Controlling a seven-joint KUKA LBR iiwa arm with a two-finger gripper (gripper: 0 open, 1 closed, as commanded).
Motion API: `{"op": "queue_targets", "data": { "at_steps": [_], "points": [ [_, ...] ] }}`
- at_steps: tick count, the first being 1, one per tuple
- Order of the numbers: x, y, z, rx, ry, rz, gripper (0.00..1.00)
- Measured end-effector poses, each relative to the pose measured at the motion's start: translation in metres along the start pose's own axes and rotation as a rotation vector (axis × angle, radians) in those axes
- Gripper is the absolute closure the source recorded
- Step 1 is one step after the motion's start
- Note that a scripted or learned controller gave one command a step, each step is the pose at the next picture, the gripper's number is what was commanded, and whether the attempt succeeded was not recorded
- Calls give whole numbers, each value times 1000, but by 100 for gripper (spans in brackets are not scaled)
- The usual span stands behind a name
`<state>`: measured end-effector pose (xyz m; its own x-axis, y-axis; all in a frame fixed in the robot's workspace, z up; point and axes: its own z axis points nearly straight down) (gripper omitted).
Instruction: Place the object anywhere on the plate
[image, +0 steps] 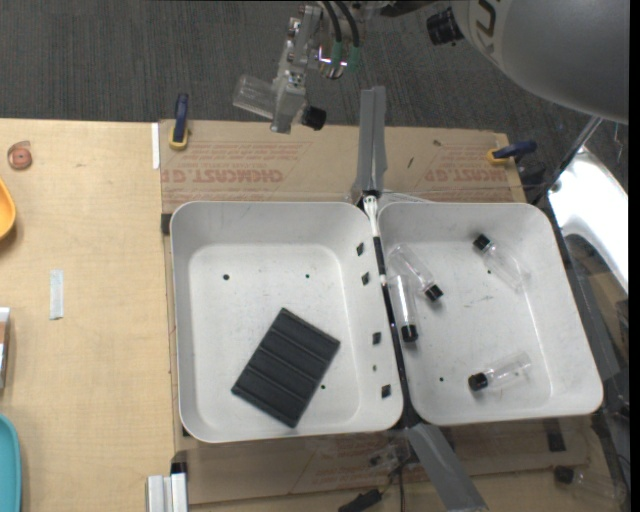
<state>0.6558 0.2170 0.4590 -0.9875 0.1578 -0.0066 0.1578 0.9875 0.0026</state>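
Hanging in the gripper (288, 100), a clear capped vial (262, 98) sits clamped between the fingers, high above the bench beyond the left bin (190, 330). That bin's dark ribbed plate (287, 366) lies well apart, toward its near side. Released from this height, the round vial would likely bounce or roll off the plate.

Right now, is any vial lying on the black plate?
No. The black ribbed plate is bare in the left bin; vials lie in the right bin.
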Motion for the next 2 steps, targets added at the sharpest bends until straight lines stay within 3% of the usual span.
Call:
{"op": "queue_targets", "data": {
  "at_steps": [1, 2],
  "points": [
    [2, 11, 18, 1, 6, -295, 100],
    [0, 10, 9, 0, 4, -290, 100]
  ]
}}
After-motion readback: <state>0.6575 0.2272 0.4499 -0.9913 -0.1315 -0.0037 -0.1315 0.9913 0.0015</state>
